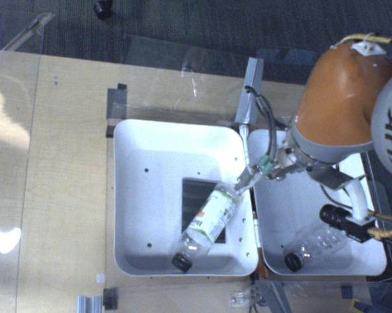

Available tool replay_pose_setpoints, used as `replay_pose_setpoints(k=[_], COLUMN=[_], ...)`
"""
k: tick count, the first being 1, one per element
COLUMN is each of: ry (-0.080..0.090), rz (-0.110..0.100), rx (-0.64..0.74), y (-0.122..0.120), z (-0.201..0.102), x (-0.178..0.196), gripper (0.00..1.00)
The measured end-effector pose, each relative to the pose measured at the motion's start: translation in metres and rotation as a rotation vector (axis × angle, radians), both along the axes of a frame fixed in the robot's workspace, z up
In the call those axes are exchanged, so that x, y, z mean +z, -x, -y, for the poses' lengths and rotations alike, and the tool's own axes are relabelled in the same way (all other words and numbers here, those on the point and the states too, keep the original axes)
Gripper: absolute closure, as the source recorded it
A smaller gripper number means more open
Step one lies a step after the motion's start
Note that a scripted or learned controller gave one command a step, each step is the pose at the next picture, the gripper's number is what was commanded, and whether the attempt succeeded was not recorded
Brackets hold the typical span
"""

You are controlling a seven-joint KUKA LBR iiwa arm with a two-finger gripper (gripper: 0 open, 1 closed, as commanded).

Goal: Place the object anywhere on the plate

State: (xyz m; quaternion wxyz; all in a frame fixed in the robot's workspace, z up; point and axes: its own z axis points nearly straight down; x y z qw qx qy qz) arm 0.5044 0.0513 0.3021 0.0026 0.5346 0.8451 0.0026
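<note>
We see the arm (339, 95) reaching in from the right of the frame, its orange band large in the upper right, with the gripper (247, 180) low over the divide between the two white bins. Whether the gripper is clamped or parted we cannot tell; its tip is too small and is partly hidden by cables.

The task's object looks to us like the labelled bottle (208, 223), lying on its side in the left bin (143, 149), lower centre of the frame. It lies slantwise, its black cap toward the bin's lower edge and its base up near the gripper tip. It lies across the dark plate (195, 192), a flat rectangle on the bin floor, with the cap end overhanging the plate's lower edge. A second, clear bottle (313, 246) lies in the right bin (375, 263), lower right of the frame.

Our judgement is that the placement is at or near its end, since the bottle seems to rest on the plate. The risks from here: the bottle is round and on its side, so a brush from the gripper as it lifts away could roll it off the plate. If contact remains at the base, pulling back could drag the bottle along.
</note>
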Motion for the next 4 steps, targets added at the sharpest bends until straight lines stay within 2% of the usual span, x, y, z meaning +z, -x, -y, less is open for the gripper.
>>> replay_pose_setpoints(k=[1,2,3,4], ry=[0.001,-0.003,-0.007,0.0], rz=[-0.005,0.016,0.019,0.001], rx=[-0.026,-0.123,-0.125,0.079], y=[0.012,0.0,-0.001,0.0], z=[-0.018,-0.072,-0.073,-0.044], x=[-0.113,-0.166,-0.155,-0.117], gripper=[0.0,0.0,1.0,1.0])
